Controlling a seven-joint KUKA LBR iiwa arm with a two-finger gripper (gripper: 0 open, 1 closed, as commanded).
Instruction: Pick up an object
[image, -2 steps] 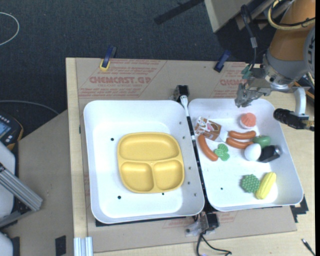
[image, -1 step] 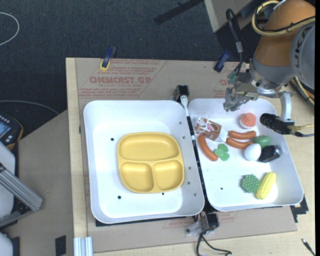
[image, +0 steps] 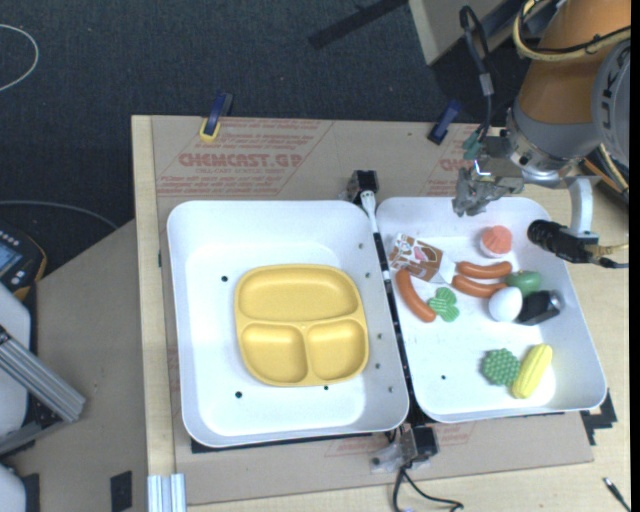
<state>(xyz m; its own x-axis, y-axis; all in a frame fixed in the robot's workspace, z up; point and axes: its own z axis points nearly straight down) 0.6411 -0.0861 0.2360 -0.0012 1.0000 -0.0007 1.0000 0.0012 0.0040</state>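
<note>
In the camera view, the gripper (image: 478, 196) is hanging over the far edge of the right bin (image: 436, 385), carrying nothing between its fingers, and whether they are set wide or narrow cannot be told from this angle. The candidate objects are lying packed toward the right bin's middle and right side: the red ball (image: 495, 240), two sausages (image: 483, 269), the white egg (image: 504, 304), the black piece (image: 541, 308), with the corn (image: 532, 369) and green cluster (image: 499, 366) touching near the near edge. The crowding is posing the main risk: a descent could be catching two neighbours or nudging the round pieces away, and a grasp near the bin wall could be striking the rim.
</note>
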